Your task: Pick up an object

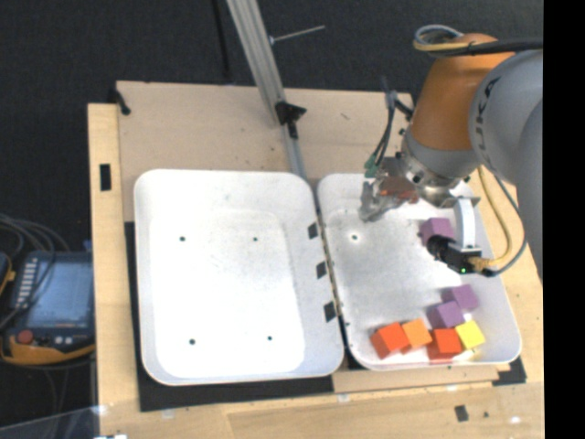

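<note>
we are reaching in from the right, wrist bent down, pincer hanging over the right bin's far left corner; we cannot tell its state. blocks are clustering at its near right corner.

Grey arm reaching from right, gripper pointing down

- The worktop is a pale wooden board, lying on a dark floor.
- A black mat lies on it under the bins, showing along the left and near edges.
- The left bin, white and shallow, sits toward the left edge.
- The right bin, also white, sits just beside it toward the right edge; black clips mark the seam between them.
- A grey metal pole rises slantwise from the far part of the worktop, behind the seam.
</note>
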Robot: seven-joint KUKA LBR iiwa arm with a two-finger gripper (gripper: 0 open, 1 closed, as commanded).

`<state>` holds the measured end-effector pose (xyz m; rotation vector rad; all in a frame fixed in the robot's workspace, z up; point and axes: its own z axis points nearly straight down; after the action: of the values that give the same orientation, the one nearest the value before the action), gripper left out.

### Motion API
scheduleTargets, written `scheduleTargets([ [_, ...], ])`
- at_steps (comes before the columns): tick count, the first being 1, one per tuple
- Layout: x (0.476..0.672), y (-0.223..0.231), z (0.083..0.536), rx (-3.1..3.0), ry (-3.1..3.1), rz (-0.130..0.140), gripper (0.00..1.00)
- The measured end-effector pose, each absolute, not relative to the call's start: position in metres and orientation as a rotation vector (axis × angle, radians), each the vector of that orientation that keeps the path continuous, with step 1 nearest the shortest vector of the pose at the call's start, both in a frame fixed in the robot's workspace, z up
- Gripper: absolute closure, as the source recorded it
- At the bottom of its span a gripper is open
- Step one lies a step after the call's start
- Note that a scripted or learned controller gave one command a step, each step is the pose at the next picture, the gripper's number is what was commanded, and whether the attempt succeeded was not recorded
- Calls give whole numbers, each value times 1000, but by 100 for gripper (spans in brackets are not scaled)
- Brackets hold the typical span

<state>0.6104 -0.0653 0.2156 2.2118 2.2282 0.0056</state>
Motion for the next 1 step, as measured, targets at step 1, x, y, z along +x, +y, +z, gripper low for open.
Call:
scheduleTargets([
  [1,617,-8,211,2212,2229,4,100],
])
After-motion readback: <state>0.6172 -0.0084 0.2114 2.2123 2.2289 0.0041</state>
